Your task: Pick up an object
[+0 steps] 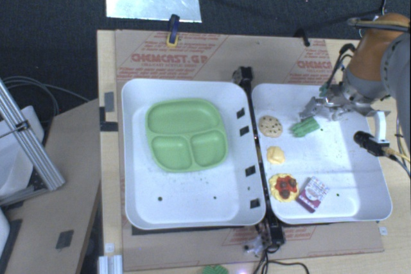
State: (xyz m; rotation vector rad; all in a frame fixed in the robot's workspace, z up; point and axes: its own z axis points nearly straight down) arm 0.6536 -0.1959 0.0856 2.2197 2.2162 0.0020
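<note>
The end effector (319,107) sits low in the right bin (376,199), its tips just above the green piece (304,127); whether it is open or closed cannot be told. That placement suggests a pick attempt on this piece. A cookie (270,126) lies near, to its left.

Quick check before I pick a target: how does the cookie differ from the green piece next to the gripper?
The cookie is round, tan with dark specks; the green piece is long, narrow and plain green. The cookie lies near the right bin's left wall; the green piece lies farther right, at the gripper. The cookie lies apart from the arm; the green piece's far end lies just below the gripper. Both lie flat in the right bin.
</note>
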